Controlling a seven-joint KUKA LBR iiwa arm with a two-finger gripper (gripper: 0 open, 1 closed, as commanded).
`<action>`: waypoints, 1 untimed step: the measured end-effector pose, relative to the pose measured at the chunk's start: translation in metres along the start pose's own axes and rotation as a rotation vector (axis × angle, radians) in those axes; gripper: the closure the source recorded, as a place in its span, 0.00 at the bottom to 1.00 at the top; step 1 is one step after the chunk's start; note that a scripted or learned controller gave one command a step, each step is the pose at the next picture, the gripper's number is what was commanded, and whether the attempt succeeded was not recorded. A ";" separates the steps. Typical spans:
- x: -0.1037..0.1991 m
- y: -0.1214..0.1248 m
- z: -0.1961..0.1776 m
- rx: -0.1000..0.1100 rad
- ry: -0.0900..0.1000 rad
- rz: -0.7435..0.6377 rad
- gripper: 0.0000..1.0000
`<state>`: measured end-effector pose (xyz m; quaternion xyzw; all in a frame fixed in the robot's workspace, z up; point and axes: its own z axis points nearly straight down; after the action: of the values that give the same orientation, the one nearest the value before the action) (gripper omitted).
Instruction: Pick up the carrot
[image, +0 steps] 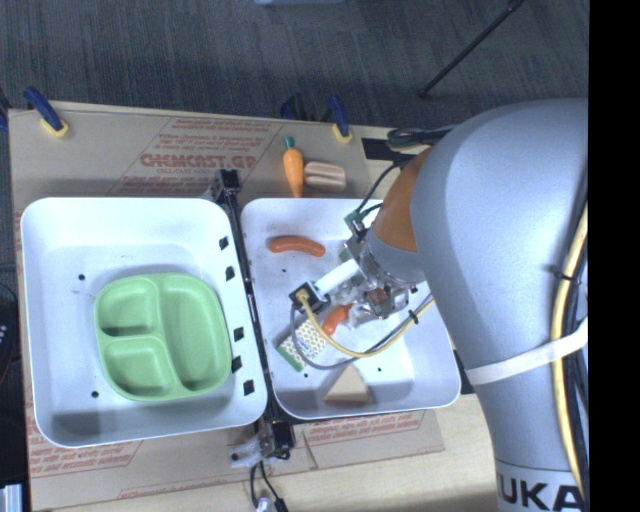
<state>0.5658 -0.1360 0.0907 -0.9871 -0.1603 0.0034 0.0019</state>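
While the arm (500, 270) reaches in from the right of the frame and bends low over the right bin (420, 375), the tool (322, 318) sits at the middle of that bin, and something small and orange shows right at its tip; I cannot tell whether that is a carrot piece, part of the tool's own fittings, or whether the tool is open or closed around anything. The plain carrot (292, 170), orange with a green top, lies outside both bins on the cardboard (190, 150) at the upper middle of the frame, just above the right bin's upper rim and just beside a tan wooden block (325, 176). If that is the target, the task looks to be at the approach step with the grasp not yet made: the next move would call for lifting clear of the bin wall, travelling toward the top of the frame and descending along the carrot's length without knocking the block. Inside the right bin also lie a sausage (296, 244) near the upper left and a tan wedge (347, 390) near the lower edge. The left bin (60, 250) holds a green divided plate (160, 335). The counter is covered with printed cardboard held by blue clamps (45, 110), and dark carpeted floor (200, 50) runs across the top.
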 end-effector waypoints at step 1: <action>0.001 0.000 0.000 0.000 0.001 -0.001 0.00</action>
<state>0.5661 -0.1356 0.0910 -0.9870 -0.1606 0.0028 0.0019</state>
